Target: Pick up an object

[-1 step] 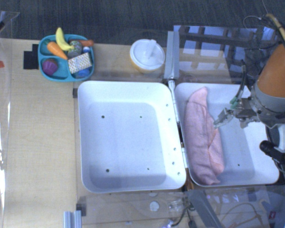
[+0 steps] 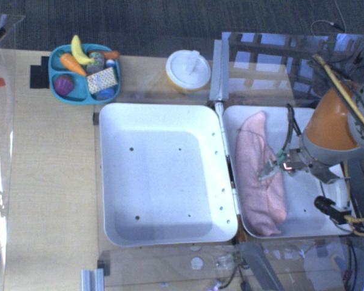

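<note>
gripper [image 2: 268, 170] — down on the pink towel [image 2: 259, 173] | right bin [image 2: 309, 214] | grip state — can't tell

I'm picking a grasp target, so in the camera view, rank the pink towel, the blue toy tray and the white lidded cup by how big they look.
1. pink towel
2. blue toy tray
3. white lidded cup

The pincer sits at the towel.

I see the pale wooden bench [image 2: 42, 180] carrying two white bins [image 2: 161, 174] side by side. Behind them sit a blue tray [image 2: 84, 74] of toy food — and a lidded white cup [image 2: 188, 70].
</note>
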Controlling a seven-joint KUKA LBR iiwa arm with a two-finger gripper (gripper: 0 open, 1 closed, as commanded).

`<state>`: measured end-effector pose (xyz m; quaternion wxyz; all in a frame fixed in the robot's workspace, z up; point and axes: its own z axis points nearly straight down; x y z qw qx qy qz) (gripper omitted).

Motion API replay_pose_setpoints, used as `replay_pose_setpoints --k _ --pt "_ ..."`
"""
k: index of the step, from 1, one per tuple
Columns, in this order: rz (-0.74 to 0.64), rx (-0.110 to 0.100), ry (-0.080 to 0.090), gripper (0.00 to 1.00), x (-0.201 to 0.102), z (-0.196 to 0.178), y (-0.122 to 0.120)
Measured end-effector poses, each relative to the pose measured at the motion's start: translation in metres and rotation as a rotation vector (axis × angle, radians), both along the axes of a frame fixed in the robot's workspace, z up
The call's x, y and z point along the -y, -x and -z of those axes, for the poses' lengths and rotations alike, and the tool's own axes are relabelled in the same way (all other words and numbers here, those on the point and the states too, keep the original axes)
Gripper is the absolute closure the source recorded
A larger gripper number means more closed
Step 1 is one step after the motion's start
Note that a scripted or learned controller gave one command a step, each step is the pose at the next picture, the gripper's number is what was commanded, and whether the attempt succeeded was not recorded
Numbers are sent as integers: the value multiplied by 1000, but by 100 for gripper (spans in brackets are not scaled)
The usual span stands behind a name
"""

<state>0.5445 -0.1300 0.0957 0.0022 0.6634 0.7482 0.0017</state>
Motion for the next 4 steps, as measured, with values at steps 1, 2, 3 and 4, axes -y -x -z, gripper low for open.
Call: replay_pose_setpoints --k 1,2,3,4 --pt "-3 10 2 0 -31 5 4" --pt "89 8 0 0 -25 6 -44" --pt "87 14 1 100 -25 -7 -46" --pt "-9 -2 -1 100 -60 -89 -7"
